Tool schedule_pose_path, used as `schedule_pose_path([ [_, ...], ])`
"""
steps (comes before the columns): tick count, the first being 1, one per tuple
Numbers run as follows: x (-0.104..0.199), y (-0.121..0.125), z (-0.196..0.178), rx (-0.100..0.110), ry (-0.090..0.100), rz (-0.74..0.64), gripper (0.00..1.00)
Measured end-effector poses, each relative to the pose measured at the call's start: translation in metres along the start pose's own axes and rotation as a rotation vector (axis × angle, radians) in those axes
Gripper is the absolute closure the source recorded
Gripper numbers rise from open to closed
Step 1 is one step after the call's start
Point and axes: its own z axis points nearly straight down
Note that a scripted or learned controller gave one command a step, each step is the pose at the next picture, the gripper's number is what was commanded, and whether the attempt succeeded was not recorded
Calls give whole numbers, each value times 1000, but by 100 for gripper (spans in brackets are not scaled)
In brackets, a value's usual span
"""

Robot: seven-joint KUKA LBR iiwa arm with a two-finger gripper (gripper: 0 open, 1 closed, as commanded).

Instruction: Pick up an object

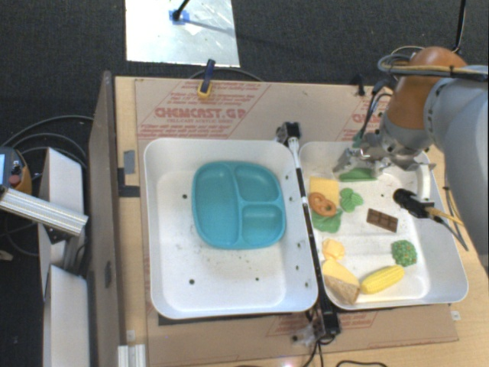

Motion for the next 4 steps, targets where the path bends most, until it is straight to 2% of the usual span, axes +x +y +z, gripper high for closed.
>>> schedule_pose_path([
  [1, -16, 0, 0, -1, 1, 4, 0],
  [2, -16, 2, -14, -8, -2, 1, 100],
  [3, -16, 2, -13, -7, -2, 0, 0],
  [4, 53, 0, 0, 0, 1, -3, 0],
])
